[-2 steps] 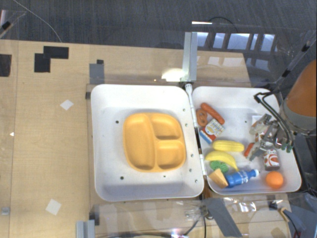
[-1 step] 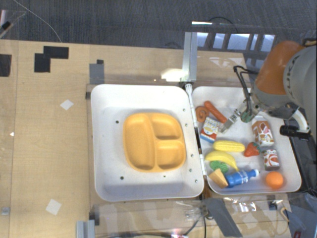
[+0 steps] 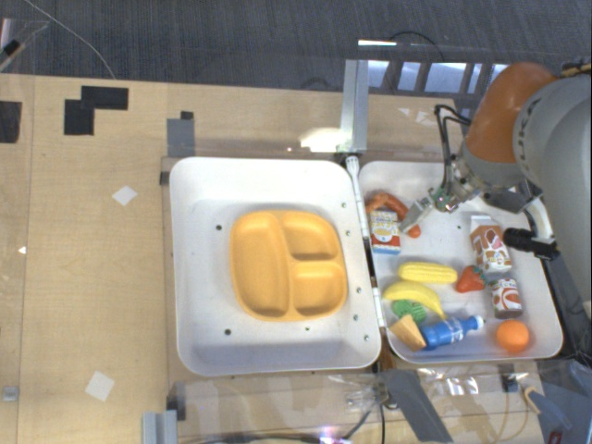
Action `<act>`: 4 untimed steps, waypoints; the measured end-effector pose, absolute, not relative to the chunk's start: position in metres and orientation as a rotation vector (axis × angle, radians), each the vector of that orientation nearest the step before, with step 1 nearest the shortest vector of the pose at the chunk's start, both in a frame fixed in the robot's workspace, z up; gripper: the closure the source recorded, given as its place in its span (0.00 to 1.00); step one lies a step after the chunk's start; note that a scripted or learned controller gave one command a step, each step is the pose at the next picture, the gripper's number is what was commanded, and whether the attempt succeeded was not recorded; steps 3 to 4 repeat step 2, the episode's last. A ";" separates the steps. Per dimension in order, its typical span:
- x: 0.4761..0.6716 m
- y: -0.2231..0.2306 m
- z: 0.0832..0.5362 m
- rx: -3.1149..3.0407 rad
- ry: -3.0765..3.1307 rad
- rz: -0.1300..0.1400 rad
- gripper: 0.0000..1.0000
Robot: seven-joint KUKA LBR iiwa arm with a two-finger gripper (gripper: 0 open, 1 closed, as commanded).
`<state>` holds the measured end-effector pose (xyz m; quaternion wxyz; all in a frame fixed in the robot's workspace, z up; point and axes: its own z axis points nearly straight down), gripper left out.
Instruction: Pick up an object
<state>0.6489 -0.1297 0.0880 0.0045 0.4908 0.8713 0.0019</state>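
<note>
My gripper hangs low over the back left part of the right bin, reaching in from the grey wrist at the right. Its tip is just right of a small carton and a red-and-orange sausage-like toy. A small red piece lies directly below the tip. I see nothing held in the gripper. Further forward lie a corn cob, a banana, a blue bottle, an orange, a strawberry and two cans.
The left bin holds a yellow divided tray. An orange wedge sits in the right bin's front left corner. The arm's body covers the right bin's back right corner. A metal post stands behind the divider between the bins.
</note>
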 end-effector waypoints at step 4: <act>0.647 -0.063 0.222 1.919 2.475 0.012 1.00</act>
